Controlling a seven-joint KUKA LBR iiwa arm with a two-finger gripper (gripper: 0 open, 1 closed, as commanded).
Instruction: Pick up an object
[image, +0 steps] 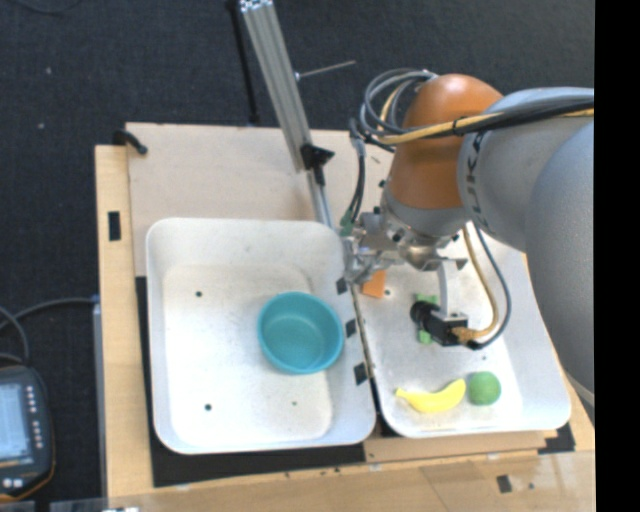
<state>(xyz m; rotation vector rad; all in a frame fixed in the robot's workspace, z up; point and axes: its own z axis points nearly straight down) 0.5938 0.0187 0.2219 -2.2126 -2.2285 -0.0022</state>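
My gripper (383, 258) hangs under the orange wrist band over the back left part of the right bin (545, 395). A small orange object (373, 288) lies just below it, against the bin's left wall. A yellow banana (433, 398) and a green ball (484, 388) rest near the right bin's front edge. A small green piece (425, 335) lies mid-bin, partly hidden by a black fitting (443, 323) on the arm's cable. A blue bowl (300, 333) sits upright in the left bin (190, 270).
The grey arm covers the right bin's back right part. A slanted metal pole (285, 100) rises behind the bins, ending near their shared wall. Cables loop down from the wrist on the right.
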